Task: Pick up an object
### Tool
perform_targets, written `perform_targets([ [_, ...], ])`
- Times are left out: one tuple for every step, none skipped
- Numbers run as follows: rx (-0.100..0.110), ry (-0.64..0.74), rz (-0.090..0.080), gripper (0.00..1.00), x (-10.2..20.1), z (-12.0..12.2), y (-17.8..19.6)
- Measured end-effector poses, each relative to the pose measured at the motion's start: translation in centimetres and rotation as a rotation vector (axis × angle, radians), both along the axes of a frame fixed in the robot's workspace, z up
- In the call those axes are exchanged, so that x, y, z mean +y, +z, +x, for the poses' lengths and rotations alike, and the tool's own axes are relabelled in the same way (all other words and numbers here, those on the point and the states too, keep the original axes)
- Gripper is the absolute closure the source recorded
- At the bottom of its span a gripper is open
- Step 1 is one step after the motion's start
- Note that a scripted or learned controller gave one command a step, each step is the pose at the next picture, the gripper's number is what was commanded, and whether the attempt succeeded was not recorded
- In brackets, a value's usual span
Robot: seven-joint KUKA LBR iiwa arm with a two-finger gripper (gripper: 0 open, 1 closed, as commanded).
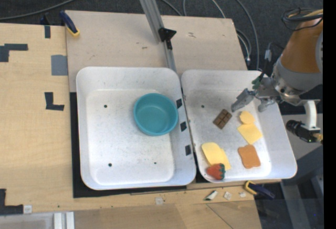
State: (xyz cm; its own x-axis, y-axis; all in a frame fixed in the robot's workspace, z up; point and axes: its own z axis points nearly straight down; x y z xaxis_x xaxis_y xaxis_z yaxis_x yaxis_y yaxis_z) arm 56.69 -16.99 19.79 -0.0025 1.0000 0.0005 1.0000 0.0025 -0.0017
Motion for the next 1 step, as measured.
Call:
perform_targets([
  [0.0,0.0,0.0,0.0,-0.01,0.0,0.01],
])
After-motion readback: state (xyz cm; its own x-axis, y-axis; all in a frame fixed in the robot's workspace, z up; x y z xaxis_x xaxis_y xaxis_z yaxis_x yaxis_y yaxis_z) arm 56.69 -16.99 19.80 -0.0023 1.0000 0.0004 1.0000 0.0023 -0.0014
